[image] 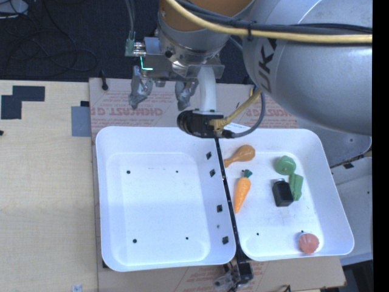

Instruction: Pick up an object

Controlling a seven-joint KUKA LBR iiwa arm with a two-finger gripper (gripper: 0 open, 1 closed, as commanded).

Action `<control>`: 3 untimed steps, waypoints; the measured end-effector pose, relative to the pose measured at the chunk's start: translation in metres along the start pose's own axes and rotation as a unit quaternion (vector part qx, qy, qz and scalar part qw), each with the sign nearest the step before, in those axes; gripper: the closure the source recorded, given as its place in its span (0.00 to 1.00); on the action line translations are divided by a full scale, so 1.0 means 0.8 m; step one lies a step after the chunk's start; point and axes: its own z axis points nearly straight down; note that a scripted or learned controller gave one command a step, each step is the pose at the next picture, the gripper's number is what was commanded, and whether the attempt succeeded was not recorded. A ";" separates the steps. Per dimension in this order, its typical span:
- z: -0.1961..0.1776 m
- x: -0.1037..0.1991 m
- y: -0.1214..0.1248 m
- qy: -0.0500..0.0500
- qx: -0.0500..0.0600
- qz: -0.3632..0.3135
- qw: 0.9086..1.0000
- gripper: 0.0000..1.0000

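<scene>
My gripper (163, 95) hangs above the far rim of the left bin (152, 135), over the cardboard behind it. Its two fingers (140, 93) stand apart with nothing between them. In the right bin (328, 169) lie an orange carrot (242, 191), a tan drumstick-shaped piece (239, 155), a green vegetable (289, 172), a small black block (282, 193) and a pink round piece (308, 243). All of these lie well to the right of and nearer than the gripper.
The grey arm and its orange band fill the upper right above the right bin. A black divider strip (223, 187) runs between the bins. A black oval part (197, 123) hangs near the far end of that strip. Cables lie on the dark floor behind.
</scene>
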 end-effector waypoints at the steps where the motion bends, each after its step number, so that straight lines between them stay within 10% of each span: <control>1: -0.012 0.001 0.000 -0.001 0.002 -0.003 1.000 1.00; 2: 0.000 -0.002 0.073 -0.001 0.000 0.003 1.000 1.00; 3: -0.123 0.000 0.073 0.002 -0.005 0.000 1.000 1.00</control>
